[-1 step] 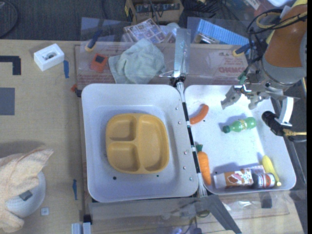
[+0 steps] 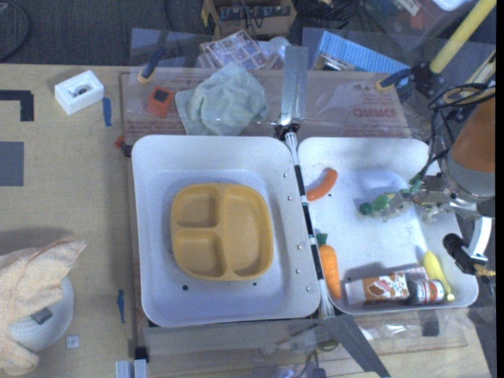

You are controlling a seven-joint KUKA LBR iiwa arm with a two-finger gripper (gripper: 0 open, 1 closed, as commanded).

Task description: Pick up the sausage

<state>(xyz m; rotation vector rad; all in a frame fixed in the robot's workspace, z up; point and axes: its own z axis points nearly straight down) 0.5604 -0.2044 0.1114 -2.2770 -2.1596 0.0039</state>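
The claw (image 2: pixel 411 198) hovers low at the right bin's (image 2: pixel 358 150) right side, beside a small green toy (image 2: pixel 376 205); its grip state cannot be told. The sausage (image 2: pixel 321 184) lies well apart to its left, near the bin's upper-left corner, untouched.

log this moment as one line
task: pick up sausage | sausage: right bin, top left, untouched | gripper: right side, by green toy | carrot, bottle: front
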